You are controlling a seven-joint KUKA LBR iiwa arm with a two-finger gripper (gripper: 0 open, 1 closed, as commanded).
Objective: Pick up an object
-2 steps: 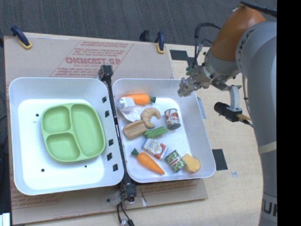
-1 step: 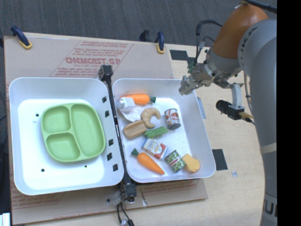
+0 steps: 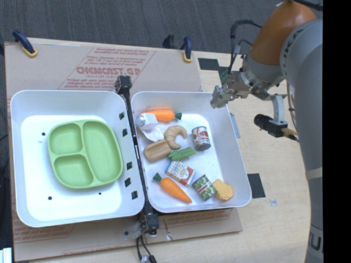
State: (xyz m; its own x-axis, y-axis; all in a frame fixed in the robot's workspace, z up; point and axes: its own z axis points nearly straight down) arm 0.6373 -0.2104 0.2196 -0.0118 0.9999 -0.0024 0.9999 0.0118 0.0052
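Grey two-finger gripper (image 3: 220, 97) over the right white bin's (image 3: 236, 163) upper right corner.
Nothing visibly held; finger spread impossible to tell. Below and left in that bin: orange carrot (image 3: 162, 115), tan croissant (image 3: 176, 135), small red-labelled can (image 3: 201, 138). Green divided plate (image 3: 85, 153) in the left white bin (image 3: 27, 201).

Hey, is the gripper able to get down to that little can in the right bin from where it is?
Probably yes. The gripper hangs over the right bin's upper right corner, and the can lies just below it in the view, uncovered, with only the croissant close beside it.
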